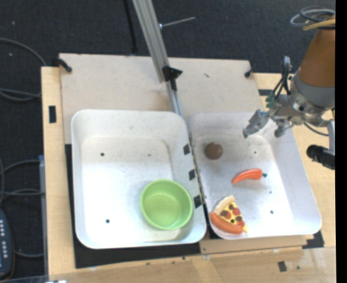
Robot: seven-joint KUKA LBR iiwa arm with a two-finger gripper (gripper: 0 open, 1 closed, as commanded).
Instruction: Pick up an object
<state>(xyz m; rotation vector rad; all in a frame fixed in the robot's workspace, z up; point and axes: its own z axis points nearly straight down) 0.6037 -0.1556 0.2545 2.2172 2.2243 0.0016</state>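
Gripper [267, 125] at right-bin [291, 175] upper right corner, fingers spread, nothing between them. Candidates in right bin: brown ball [213, 151] upper left, orange chili [247, 175] center, pizza slice [228, 215] bottom left. Green bowl [166, 203] in left bin [102, 158].

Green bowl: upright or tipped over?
Upright. The bowl sits in the left bin with its round opening facing up, inside visible.

The gripper [267, 125], fingers spread and holding nothing, hung over the right bin [291, 187] at its one o'clock corner, with a brown ball [213, 151] at ten, an orange chili [247, 175] centrally, a pizza slice [229, 215] at seven, and a green bowl [166, 203] in the left bin [102, 158].
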